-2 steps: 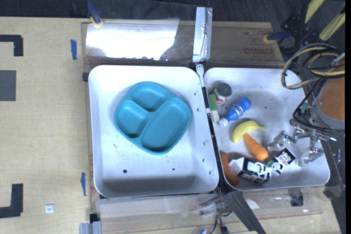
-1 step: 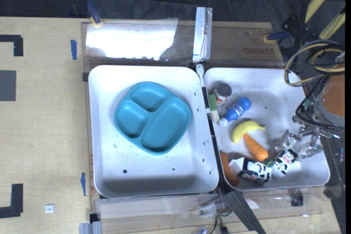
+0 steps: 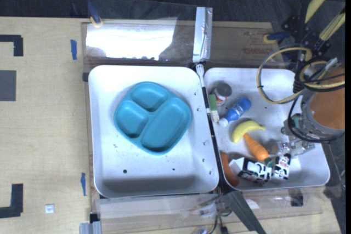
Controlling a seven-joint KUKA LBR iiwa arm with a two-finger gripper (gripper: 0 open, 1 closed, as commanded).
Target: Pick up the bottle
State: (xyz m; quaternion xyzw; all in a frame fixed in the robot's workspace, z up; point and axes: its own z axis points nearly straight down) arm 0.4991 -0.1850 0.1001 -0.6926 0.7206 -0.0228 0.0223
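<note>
Bottle (image 3: 236, 109): blue, white cap, lying on its side in right bin (image 3: 312, 175), nr left wall, above banana (image 3: 246, 129). Prob. light, stiff plastic, round, likely to roll; grip across mid-body. Gripper (image 3: 289, 146) nr bin's right edge, apart from bottle; grip state can't tell.
</note>
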